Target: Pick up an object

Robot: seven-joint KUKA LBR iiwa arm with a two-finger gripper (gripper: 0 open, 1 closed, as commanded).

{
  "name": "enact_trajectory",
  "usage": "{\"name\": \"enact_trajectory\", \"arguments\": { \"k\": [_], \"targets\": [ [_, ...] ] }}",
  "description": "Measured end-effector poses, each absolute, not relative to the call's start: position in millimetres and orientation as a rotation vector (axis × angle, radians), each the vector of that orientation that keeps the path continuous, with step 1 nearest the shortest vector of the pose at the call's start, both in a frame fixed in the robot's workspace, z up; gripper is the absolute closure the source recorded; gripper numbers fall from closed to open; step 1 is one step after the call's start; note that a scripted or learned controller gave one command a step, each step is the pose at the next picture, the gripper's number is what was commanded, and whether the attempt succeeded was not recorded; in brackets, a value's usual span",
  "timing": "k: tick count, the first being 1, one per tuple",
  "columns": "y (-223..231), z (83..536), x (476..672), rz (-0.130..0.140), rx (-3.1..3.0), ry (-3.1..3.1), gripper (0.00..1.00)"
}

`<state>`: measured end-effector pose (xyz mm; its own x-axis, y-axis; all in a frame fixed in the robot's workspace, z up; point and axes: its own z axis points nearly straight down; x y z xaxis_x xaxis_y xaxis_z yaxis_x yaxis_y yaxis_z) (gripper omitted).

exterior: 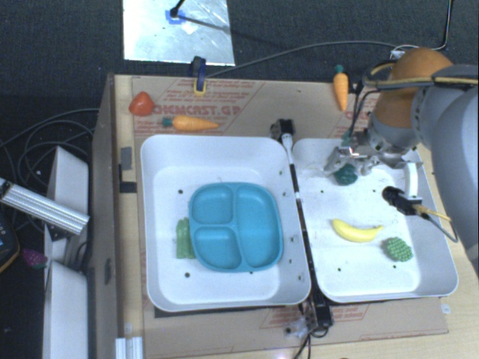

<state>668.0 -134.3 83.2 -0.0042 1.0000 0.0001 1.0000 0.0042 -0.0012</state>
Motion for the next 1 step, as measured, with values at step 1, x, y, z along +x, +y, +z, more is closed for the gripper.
{"name": "enact_trajectory", "arguments": {
  "k": [1],
  "targets": [
    [-134.5, 95.8, 670.0, -0.004, -2.217, -2.232, 1.0]
  ]
}}
